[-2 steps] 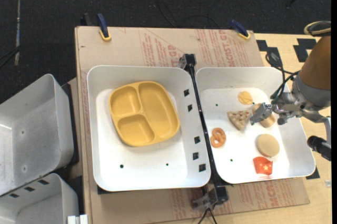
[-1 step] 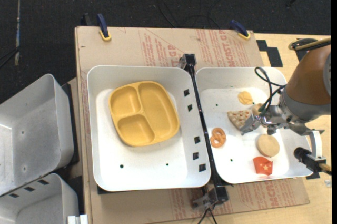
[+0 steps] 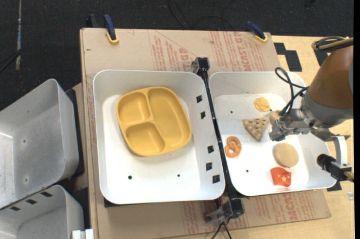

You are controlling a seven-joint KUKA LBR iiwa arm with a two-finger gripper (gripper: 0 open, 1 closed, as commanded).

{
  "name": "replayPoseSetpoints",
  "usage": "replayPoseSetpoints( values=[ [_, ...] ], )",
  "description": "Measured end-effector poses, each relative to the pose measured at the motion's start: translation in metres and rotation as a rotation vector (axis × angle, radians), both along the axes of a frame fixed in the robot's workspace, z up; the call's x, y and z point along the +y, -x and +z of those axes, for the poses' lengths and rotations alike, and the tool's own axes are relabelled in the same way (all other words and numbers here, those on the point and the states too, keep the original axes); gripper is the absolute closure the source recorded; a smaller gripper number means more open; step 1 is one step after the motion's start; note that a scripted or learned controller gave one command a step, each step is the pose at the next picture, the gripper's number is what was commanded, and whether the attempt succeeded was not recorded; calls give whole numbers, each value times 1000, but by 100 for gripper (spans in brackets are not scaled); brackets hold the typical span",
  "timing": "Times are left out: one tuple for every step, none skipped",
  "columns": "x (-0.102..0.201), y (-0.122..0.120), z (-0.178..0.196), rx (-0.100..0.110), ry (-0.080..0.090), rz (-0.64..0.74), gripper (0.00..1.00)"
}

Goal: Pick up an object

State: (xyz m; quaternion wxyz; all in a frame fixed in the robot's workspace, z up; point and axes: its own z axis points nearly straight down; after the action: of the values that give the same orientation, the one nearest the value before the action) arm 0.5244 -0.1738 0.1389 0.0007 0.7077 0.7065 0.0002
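A yellow three-compartment plastic plate (image 3: 153, 120) lies in the left white bin (image 3: 107, 176). In the right white bin (image 3: 242, 83) are an orange pretzel-shaped ring (image 3: 233, 146), a tan wedge (image 3: 256, 127), a pale yellow lump (image 3: 262, 103), a beige round disc (image 3: 286, 154) and a red piece (image 3: 281, 176). The gripper (image 3: 279, 130) hangs just right of the wedge; whether it is wide or narrow I cannot tell.

Bright even overhead light, soft shadows
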Motion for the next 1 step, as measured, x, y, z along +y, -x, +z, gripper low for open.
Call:
replayPoseSetpoints(
  values=[
    [3, -5, 43, -4, 2, 5, 100]
  ],
)
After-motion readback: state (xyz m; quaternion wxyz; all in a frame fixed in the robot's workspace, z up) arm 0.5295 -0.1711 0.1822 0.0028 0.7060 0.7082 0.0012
